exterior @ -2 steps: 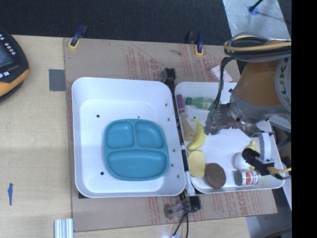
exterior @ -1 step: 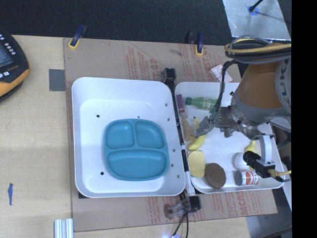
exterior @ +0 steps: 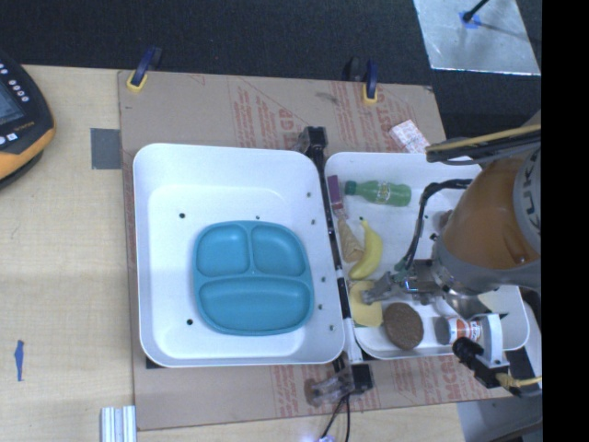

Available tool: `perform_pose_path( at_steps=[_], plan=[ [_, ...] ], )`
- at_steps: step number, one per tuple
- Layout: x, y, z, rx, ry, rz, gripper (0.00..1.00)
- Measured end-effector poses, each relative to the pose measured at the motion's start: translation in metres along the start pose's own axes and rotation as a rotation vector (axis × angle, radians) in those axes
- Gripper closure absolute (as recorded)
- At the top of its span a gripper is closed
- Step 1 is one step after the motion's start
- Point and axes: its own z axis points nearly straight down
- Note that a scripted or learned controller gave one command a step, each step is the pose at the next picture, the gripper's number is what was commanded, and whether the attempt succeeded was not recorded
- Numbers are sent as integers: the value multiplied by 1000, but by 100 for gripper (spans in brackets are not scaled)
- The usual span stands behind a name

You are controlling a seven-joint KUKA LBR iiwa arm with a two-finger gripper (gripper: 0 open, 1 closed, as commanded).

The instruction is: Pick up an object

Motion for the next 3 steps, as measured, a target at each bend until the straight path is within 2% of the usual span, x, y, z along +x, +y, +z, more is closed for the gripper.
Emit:
perform_pose_path(
  at_steps=[1,2,3],
  plan=[
    [-27,5,9,-14,-5,-1,0],
    [20,58,-96,-21,-2,-12,0],
    [5,77,-9,-2,-3,-5,0]
  ],
)
